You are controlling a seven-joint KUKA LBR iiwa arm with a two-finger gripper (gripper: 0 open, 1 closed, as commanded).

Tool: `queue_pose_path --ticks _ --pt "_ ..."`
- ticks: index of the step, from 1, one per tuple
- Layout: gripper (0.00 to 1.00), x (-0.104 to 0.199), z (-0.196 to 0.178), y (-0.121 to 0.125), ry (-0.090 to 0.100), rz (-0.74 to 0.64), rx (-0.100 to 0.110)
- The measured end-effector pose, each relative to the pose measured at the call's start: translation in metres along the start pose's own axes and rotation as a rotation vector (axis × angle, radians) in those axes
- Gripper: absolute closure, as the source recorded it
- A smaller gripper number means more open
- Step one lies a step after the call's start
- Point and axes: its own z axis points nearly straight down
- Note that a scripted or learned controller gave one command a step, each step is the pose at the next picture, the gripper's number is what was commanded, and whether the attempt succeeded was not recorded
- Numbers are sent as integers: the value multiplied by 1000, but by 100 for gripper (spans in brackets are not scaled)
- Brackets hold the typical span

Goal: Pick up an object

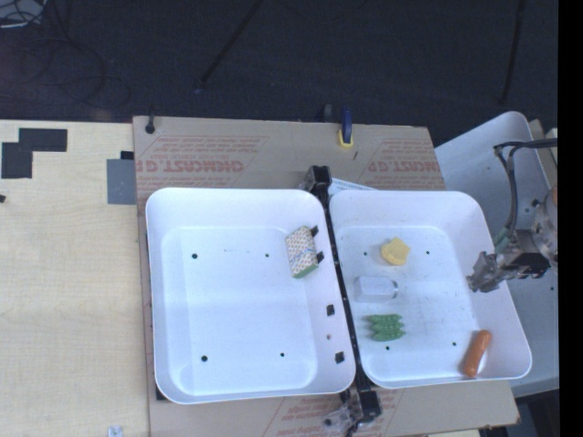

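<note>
White plastic: two shallow bins, the left bin (237, 326) and the right bin (437, 235), side by side on a brown cardboard sheet (228, 157).

Camera view. Gripper (492, 273) noted at the right bin's far right rim, reaching in from the view's right, apart from every loose item. Grip state not determinable from this view; nothing seen held.

Candidates for the pick, all placed from the gripper:
- orange piece (475, 353), nearest, below and slightly left, lying against the bin's sloped corner wall.
- yellow piece (394, 252), to the left, a little higher.
- clear piece (376, 289), further left, about level, faint against the white floor.
- green piece (385, 327), left and lower.
- speckled block (303, 251), well apart to the left, across in the left bin.

Recommended for the step in hand: pick one item lying alone on flat floor, such as the yellow or green piece; centre above it, align across its narrow side, descend straight. Orange piece judged riskier, given the wall beside it.

Count: bins two; loose items five, one of each kind; gripper one.
</note>
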Motion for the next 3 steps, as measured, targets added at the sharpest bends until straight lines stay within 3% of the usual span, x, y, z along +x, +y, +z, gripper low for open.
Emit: queue_pose_path --ticks 1,2,3 --pt "100 -61 -110 19 -11 6 -20" --pt "100 -29 5 32 -1 2 0" --pt "100 -23 -14 -1 -3 7 -7"
